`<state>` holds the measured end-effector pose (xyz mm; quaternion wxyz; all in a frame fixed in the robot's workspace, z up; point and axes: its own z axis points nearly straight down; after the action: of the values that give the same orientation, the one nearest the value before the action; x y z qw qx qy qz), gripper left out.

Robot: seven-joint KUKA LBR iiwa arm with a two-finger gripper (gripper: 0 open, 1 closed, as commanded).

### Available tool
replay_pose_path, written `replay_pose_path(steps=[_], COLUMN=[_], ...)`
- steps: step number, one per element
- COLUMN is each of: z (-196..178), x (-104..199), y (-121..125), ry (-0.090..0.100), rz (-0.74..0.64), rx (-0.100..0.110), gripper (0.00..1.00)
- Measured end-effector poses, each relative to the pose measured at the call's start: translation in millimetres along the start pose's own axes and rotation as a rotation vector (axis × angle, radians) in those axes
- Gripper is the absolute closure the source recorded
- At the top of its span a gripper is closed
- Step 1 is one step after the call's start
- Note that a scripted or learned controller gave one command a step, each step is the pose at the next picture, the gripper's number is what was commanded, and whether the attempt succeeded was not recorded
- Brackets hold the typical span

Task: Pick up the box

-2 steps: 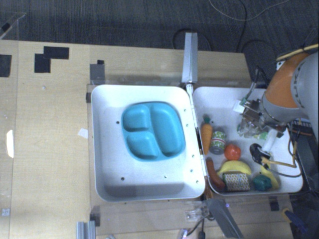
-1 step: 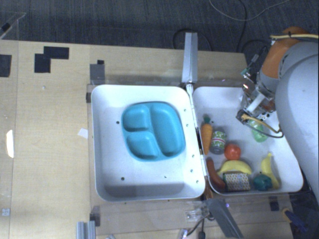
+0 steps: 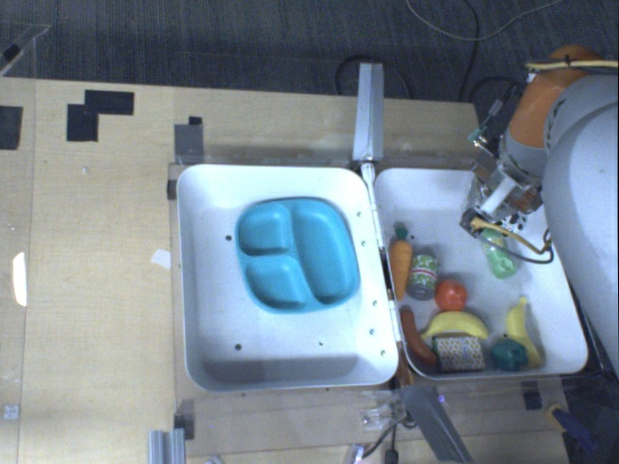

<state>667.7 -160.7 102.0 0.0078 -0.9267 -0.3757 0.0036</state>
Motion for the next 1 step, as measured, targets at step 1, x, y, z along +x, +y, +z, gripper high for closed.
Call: replay_pose_path(steps=[1], z=[-0.2], x=[-0.1], y=[0.1], ry=[0.0], rz=[0.0], rx=[0.0], gripper=[0.0])
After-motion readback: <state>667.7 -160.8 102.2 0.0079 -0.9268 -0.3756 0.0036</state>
